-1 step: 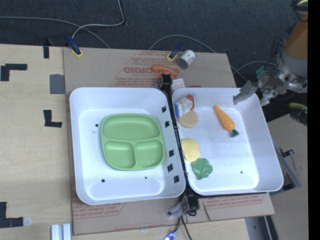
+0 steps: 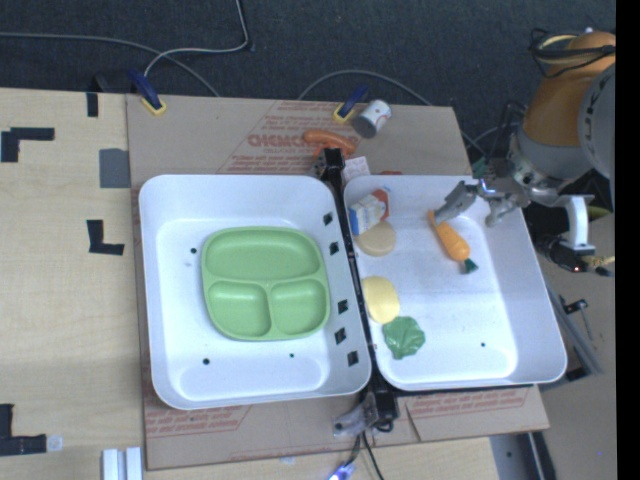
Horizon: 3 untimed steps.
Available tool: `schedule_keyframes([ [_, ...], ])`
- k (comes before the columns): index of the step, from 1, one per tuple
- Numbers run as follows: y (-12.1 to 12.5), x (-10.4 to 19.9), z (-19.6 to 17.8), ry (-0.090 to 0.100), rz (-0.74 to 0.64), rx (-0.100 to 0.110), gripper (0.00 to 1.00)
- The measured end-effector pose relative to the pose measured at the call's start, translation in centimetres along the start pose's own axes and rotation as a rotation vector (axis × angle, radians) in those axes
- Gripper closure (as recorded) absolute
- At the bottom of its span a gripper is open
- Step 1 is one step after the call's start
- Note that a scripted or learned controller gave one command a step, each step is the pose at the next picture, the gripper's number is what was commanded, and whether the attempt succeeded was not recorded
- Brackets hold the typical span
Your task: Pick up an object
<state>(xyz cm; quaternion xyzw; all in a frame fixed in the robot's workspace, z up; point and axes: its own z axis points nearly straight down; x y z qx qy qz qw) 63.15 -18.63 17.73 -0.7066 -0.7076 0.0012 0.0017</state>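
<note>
Gripper (image 2: 476,204) over right bin (image 2: 520,298), open, just beside toy carrot (image 2: 452,240); green tray (image 2: 266,281) in left bin (image 2: 170,268).

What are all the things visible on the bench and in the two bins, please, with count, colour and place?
bins: 2, white, side by side on the cardboard
tray: 1, green, three compartments, in the left bin
carrot: 1, orange, right bin, upper part
carton: 1, white with red and blue, right bin, upper left corner
disc: 1, beige, just below the carton
lemon: 1, yellow, right bin, left side
broccoli: 1, green, below the lemon
sausage: 1, orange-red, on the cardboard behind the bins
clamps: 2, blue and yellow, far cardboard edge
arm: 1, grey and orange, right side
gripper: 1, metal, near the carrot
</note>
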Motion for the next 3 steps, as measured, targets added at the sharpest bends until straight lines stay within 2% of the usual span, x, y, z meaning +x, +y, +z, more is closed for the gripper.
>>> schedule_keyframes([
  [1,1.0,2.3,9.0,-0.002,0.0,-0.007,0.0],
  [2,1.0,2.3,8.1,-0.004,-0.002,-0.009,1.0],
  [3,1.8,10.3,-2.3,0.0,-0.002,-0.007,1.0],
])
